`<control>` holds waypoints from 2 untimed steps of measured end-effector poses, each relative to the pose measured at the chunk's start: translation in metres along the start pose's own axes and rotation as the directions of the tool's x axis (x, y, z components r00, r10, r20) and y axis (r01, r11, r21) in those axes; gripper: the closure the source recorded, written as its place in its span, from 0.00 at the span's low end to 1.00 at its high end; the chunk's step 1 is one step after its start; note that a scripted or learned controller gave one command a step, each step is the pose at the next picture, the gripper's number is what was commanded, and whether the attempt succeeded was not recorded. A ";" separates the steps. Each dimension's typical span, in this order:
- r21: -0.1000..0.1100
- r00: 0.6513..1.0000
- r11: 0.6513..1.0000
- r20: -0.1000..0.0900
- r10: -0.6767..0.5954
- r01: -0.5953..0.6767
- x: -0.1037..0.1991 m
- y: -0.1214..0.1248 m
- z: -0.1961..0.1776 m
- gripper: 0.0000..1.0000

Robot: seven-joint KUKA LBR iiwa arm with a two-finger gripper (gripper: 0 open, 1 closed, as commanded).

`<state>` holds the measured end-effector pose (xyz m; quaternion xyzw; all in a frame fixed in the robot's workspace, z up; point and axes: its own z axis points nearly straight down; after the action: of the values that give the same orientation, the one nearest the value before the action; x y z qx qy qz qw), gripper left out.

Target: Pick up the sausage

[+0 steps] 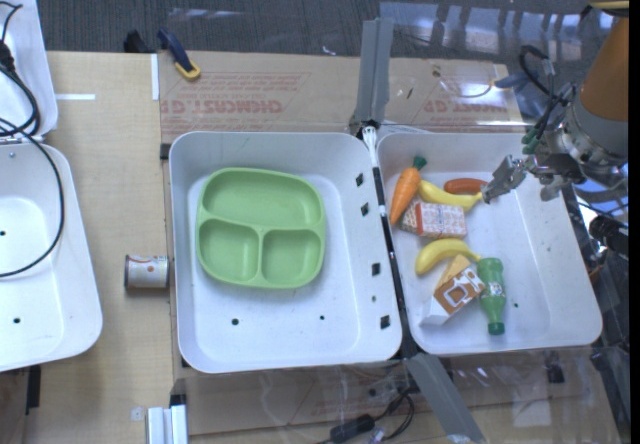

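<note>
My gripper (500, 182) hovers just right of the sausage (466, 186) in the right bin (560, 272); fingers apart, clamping nothing.

We could read only one text: red capitals on the cardboard sheet (300, 92) behind the bins, printed reversed, seemingly "CHEMCAST GP", though the letters were blurred. The small carton (459, 292) in the right bin (560, 272) and the red-and-white packet (437, 220) bore printing too small to read.
</note>
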<state>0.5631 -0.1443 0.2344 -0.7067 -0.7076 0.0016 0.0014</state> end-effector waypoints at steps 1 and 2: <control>-0.020 0.999 0.999 0.003 0.032 -0.032 -0.024 0.054 0.133 0.00; -0.010 1.000 1.000 0.000 -0.005 0.005 -0.058 0.092 0.139 0.00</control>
<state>0.6545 -0.2023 0.0950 -0.7048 -0.7094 -0.0017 -0.0021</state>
